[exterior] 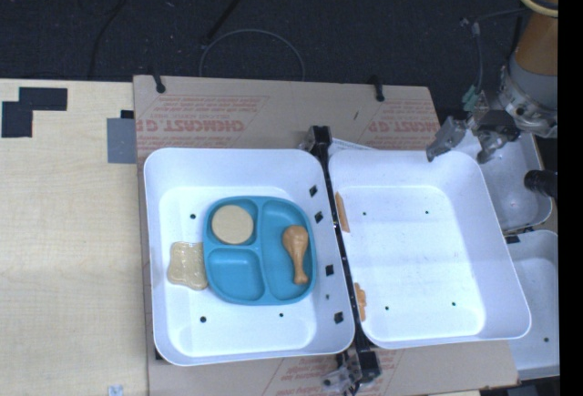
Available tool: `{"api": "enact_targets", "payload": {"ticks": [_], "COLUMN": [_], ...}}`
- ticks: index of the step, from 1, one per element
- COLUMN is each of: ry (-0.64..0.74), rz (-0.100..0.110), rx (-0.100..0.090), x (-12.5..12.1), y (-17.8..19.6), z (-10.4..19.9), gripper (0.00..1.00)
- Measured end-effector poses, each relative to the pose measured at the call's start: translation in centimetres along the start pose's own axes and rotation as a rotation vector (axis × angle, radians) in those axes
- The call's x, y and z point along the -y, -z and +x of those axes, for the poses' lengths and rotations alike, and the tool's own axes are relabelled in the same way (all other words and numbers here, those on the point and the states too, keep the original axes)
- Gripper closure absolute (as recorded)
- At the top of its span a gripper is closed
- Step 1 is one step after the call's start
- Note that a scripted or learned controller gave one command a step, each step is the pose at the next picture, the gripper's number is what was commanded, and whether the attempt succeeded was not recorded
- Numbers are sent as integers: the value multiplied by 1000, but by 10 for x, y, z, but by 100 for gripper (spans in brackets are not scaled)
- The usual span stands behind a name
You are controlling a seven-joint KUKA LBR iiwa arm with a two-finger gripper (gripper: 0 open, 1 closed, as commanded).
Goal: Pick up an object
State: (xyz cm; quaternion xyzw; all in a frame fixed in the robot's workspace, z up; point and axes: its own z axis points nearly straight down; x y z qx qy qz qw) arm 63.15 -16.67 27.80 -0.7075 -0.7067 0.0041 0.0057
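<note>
Two shallow white plastic bins are sitting side by side on a sheet of brown printed cardboard (pixel 273 116), which is lying on the bench.

The left white bin (pixel 173 176) is holding a blue plastic divided tray (pixel 244 280) with three compartments. A round tan biscuit-like disc (pixel 231 224) is lying in the tray's upper left compartment. A tan toy drumstick (pixel 297 252) is lying in the right compartment, its thick end pointing toward the far side and its thin end toward the near side. The tray's lower left compartment is showing only bare blue plastic. A pale tan toast-shaped piece (pixel 187 265) is resting on the bin floor, touching the tray's left edge.

The right white bin (pixel 428 258) is showing its bare white floor.

The grey two-finger gripper (pixel 466 139) is hovering at the far right corner of the right bin, well apart from the tray and its contents. Its fingers are spreading apart with nothing between them. The orange band of the arm (pixel 537 39) is rising above it at the right edge.
</note>
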Motion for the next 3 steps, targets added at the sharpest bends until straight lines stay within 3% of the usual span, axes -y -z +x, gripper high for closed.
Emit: {"api": "enact_targets", "payload": {"ticks": [1, 3], "ry": [2, 6], "rz": [-11, -6], "rx": [2, 0], "x": [-2, -8], "y": [8, -97], "z": [0, 11], "gripper": [0, 0]}}
